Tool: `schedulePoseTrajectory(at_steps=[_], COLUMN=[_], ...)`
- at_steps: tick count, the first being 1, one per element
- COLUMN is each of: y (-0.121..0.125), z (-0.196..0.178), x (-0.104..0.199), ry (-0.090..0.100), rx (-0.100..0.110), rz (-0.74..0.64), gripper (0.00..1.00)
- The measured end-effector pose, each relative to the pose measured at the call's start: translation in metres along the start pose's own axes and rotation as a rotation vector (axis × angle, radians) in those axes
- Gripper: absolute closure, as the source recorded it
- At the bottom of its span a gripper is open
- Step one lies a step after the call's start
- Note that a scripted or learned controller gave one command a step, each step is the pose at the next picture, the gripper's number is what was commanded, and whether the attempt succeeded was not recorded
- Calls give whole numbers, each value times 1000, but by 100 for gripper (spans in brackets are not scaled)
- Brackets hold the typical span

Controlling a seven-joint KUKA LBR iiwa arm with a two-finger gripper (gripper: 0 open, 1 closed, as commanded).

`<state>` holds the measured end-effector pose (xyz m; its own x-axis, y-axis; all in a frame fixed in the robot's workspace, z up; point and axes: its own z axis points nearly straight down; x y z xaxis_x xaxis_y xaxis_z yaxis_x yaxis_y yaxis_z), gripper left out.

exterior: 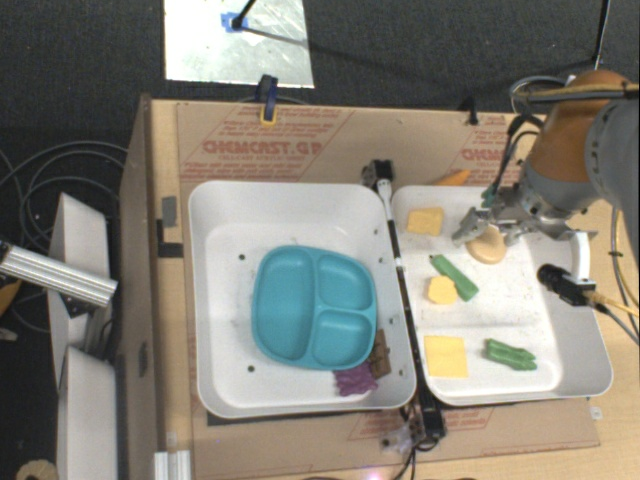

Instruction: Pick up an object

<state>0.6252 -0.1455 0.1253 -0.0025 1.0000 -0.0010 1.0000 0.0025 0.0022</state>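
Starting at the left of the frame, the left bin (215,298) holds a teal divided plate (313,306) lying flat near its middle, and just below the plate's lower right corner sit a small purple piece (351,380) and a brown piece (381,355), close together against the bin's lower wall. Past the divider, the right bin (585,368) carries the loose items: a yellow block (424,220) in its upper left corner, a green stick (455,276) lying at a slant in the middle with a small round yellow piece (441,290) touching its lower left side, a flat yellow square (446,356) near the lower wall, and a green pod-like piece (510,354) to the right of that square. An orange piece (452,178) lies just outside the bin's upper edge. In the upper part of this bin a tan rounded object (489,248) rests on the floor, and the gripper (487,226) sits directly over it, low and touching or nearly touching its top. Whether the gripper is spread wide, narrow, or gripping the tan object cannot be told from this angle. The grey arm (585,163) enters from the upper right of the frame.
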Motion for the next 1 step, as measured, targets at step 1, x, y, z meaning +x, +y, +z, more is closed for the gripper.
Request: schedulePoseTrajectory(at_steps=[1], y=[-19], z=[43], x=[46], ry=[3], rx=[4], rz=[-3], gripper=[0])
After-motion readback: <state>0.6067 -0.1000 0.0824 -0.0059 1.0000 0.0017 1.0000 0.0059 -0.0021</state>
